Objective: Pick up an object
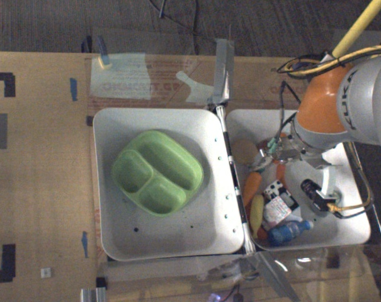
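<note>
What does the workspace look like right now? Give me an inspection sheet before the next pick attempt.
Surface: cardboard-covered bench bearing two white bins side by side.
Job's things: right bin holds a carrot, banana, blue bottle, small printed box.
Clutter: left bin holds a green divided plate.
Grippers: gripper low over the right bin's far side; finger state unclear.
Cables: black and yellow cables along the arm; black loop on the floor.
Surroundings: blue tape marks, clear sheet behind the bins.
</note>
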Available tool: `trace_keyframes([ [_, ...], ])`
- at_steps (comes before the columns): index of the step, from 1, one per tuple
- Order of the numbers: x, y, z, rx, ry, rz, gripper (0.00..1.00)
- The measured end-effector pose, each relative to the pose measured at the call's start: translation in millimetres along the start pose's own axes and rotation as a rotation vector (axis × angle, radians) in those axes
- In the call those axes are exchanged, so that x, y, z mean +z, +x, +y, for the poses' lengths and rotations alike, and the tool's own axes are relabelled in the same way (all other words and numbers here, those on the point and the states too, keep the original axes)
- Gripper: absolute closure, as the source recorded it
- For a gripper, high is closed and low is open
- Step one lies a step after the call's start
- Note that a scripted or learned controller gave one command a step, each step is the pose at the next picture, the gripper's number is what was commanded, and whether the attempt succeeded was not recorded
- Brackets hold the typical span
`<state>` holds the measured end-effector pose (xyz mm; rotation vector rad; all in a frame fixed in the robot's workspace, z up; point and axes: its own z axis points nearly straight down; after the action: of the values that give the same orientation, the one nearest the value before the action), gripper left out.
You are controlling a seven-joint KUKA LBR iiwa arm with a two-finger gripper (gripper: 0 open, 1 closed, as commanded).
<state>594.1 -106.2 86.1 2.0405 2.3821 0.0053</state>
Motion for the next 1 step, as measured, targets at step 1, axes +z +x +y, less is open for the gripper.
trace_keyframes([
  [1,-11.8,-2.9,0.8,0.005,-0.006,-0.002,1.00],
])
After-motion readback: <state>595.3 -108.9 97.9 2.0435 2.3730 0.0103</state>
